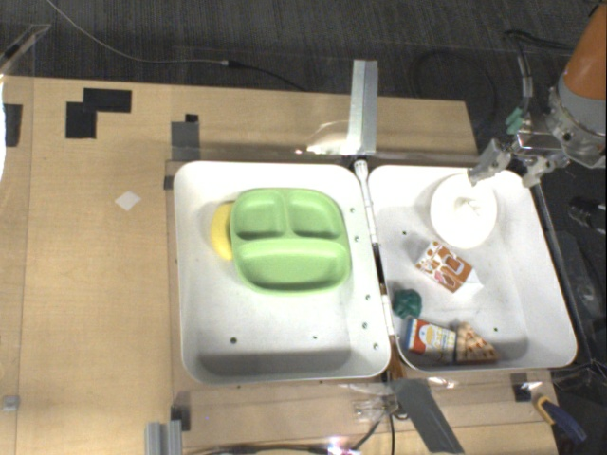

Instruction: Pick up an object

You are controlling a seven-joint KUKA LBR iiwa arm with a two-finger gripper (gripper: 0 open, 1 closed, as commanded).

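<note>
Objects lie in the right bin: a white round dish toward its back, a small orange-and-white patterned packet just in front of it, a small dark green lump near the bin's left wall, and a box with a printed label lying flat along the front wall. None of them is lifted. The label's printing is too small to read, and the green lump's form is hard to make out.

The gripper hangs over the back edge of the right bin, just beside the white dish; its two pale fingers appear spread apart with nothing between them, though they are small and blurred. The arm is cut off by the right edge.

In the left bin sits a green compartment tray, which partly hides a yellow thing at its left side.
</note>
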